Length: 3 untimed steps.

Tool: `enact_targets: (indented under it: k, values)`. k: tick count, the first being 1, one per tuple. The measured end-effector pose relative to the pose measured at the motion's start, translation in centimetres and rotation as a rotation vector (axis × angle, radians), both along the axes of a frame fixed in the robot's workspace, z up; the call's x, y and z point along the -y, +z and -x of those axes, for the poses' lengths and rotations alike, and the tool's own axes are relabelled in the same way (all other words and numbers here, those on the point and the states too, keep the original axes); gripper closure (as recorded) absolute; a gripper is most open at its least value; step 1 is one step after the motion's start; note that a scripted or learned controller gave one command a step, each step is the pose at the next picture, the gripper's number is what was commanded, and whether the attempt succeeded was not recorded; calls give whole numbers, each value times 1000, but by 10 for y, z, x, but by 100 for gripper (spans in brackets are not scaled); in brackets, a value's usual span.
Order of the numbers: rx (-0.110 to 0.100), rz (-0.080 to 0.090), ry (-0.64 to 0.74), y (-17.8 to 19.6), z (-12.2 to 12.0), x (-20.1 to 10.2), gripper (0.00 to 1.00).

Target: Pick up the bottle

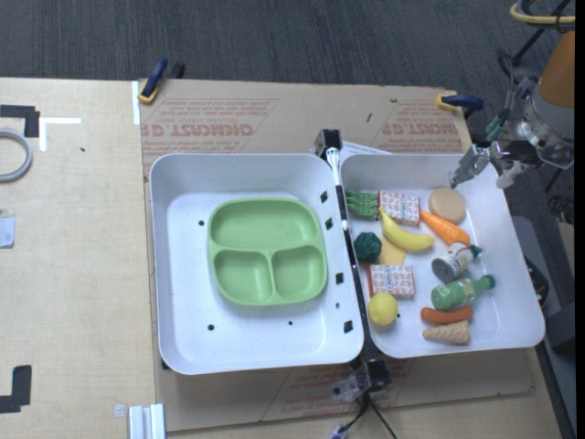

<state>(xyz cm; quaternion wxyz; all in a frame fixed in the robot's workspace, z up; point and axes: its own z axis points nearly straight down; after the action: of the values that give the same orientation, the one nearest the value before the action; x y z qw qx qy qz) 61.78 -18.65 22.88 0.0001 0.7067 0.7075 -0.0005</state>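
Note:
The green bottle point(462, 291) lies on its side in the right bin point(516, 236), near that bin's right wall, its cap pointing right. Just above it lies a small grey and white bottle point(454, 263). My gripper point(482, 174) hangs over the right bin's far right corner, well above and behind both bottles. It is open and nothing sits between its fingers. The arm reaches in from the right edge.
Packed around the bottles are a carrot point(448, 229), a banana point(407, 234), a bread roll point(447, 202), broccoli point(367, 245), a lemon point(383, 308), two cracker boxes point(399, 206), a red sausage point(446, 315) and a cone point(446, 334). The left bin point(174, 273) holds a green divided plate point(268, 250).

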Motion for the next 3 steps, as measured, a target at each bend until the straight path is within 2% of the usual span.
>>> enact_targets:
  k: [1, 2, 3]
  values:
    - [1, 1, 3, 10, 0, 0, 100]
    - [0, 0, 17, -21, 51, -64, 100]
    - [-1, 0, 92, -37, 125, -167, 100]
